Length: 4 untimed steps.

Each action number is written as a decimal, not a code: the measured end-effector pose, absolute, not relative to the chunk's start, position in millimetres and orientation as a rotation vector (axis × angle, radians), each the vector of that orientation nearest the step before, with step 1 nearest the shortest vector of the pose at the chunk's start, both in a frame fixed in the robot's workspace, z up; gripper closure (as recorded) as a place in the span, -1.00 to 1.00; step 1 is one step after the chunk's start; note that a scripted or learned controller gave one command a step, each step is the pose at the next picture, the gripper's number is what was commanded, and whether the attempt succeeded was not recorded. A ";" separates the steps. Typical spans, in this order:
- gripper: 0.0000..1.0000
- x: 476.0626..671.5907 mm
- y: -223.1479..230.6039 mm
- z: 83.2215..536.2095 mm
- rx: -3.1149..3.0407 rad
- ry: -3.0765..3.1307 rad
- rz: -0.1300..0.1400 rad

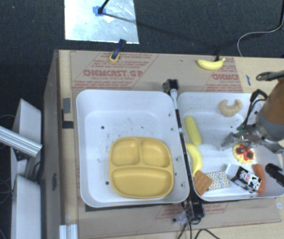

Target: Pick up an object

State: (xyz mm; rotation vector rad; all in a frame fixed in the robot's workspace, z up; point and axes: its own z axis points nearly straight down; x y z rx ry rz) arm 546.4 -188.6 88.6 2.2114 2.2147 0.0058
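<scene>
At the frame's right, the arm's hand (237, 139) hangs low in the right bin (209, 103), directly above and touching a small round toy pizza (244, 154); whether it is open or closed cannot be told. Left of it lie two smooth yellow bananas (192, 130), long axes running up-down. A glossy yellow divided plate (141, 166) fills the left bin (97, 108).

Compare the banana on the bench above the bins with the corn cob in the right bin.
The banana curves and lies crosswise on the brown board; the corn cob is straight and lies lengthwise in the right bin. The banana looks smaller and is darker at its ends. Both are yellow.
</scene>
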 end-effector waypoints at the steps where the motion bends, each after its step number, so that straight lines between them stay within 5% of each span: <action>1: -1.00 588.8 -129.8 219.9 2.214 2.223 0.006; 3: -1.00 606.2 -84.4 98.1 2.217 2.226 0.000; 4: 1.00 607.2 -84.5 109.0 2.215 2.226 0.003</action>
